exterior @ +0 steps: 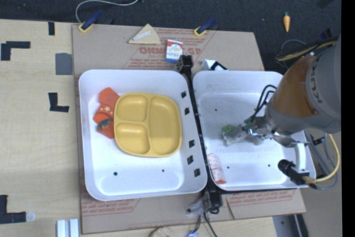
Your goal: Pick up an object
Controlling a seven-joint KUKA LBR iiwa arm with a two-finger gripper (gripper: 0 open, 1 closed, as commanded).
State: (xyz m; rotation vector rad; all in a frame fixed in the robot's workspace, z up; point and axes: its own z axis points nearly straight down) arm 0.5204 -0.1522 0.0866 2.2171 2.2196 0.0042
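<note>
My gripper (pixel 232 135) is low in the right bin (pixel 233 83), reaching in from the right so the wrist stays inside the walls. A small greenish object (pixel 228 130) sits at its tip, possibly between the jaws, but it's too blurry and I cannot tell how wide my pincer is or whether it has hold. A small packet (pixel 215 166) lies at the near-left corner. The yellow divided plate (pixel 148 124) and orange items (pixel 105 111) are in the left bin (pixel 138 186).

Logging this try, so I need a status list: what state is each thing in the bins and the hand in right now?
Yellow plate: flat in left bin, right way up.
Orange toys: lying against the plate's left edge.
Packet: flat by right bin's left wall.
Hand: low in right bin; finger state unclear.
</note>
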